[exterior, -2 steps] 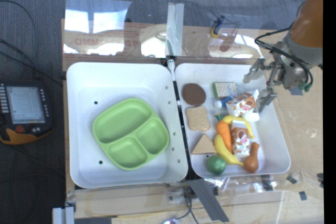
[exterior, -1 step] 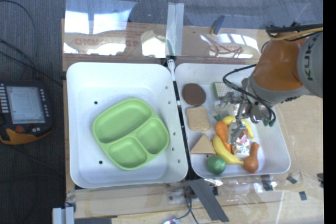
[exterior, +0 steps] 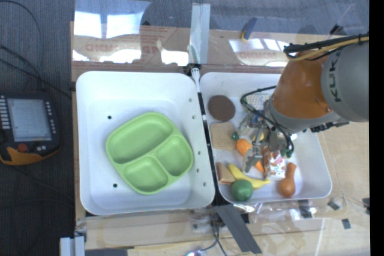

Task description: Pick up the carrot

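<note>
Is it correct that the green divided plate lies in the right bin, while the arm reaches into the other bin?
No. The camera view shows the plate in the left bin; the arm reaches into the right bin.

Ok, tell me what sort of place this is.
Probably a robotics lab's test bench: a grey and orange arm reaches into a white bin of toy food, and a teach pendant lies on the carpet.

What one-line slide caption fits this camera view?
Gripper lowered over the carrot among toy foods in the right bin; green divided plate in the left bin.
</note>
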Available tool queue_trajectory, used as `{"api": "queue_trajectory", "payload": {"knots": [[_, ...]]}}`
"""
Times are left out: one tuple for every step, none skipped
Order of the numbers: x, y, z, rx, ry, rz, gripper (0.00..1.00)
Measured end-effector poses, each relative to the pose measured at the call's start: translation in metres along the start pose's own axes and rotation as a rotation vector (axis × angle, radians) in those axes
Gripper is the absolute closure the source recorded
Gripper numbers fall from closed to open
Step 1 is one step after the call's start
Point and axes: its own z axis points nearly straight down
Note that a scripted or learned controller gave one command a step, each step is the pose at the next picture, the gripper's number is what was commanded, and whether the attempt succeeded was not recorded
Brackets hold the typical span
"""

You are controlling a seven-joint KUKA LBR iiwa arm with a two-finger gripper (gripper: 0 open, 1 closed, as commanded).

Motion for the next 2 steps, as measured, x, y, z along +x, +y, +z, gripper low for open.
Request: {"api": "queue_trajectory", "payload": {"knots": [[-0.003, 0.001, -0.012, 0.003, -0.007, -0.002, 1.00], [0.045, 0.053, -0.096, -0.004, 0.012, 0.095, 1.00]]}}
